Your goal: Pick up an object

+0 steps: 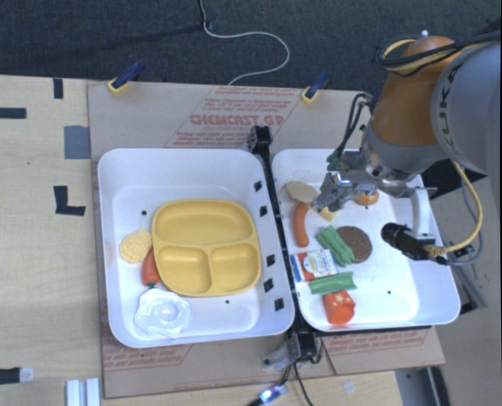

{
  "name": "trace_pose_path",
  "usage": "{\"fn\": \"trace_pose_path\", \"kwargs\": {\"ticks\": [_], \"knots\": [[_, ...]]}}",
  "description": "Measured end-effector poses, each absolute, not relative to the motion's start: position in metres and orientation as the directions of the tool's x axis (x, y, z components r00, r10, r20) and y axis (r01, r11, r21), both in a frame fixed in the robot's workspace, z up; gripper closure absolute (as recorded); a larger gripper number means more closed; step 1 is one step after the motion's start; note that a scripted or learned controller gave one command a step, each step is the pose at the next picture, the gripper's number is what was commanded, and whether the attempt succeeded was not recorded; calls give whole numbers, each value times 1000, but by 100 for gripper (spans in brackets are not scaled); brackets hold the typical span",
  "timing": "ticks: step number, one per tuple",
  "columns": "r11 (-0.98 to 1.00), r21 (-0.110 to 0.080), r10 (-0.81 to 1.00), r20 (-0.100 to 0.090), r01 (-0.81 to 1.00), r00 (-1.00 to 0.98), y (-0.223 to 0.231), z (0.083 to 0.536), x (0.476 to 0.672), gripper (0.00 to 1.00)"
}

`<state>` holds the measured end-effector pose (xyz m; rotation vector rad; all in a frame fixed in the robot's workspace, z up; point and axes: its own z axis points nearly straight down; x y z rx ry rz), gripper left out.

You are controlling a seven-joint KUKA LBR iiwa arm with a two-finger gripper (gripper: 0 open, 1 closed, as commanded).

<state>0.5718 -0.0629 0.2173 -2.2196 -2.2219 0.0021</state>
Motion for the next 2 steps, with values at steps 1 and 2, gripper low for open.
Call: {"fn": "trace_pose_path", "kwargs": {"ticks": [1, 2], "knots": [[2, -3, 1000, 0, 1000, -2, -53, 215, 568, 100], [2, -1, 1000, 0, 1000, -2, -55, 227, 576, 100]]}}
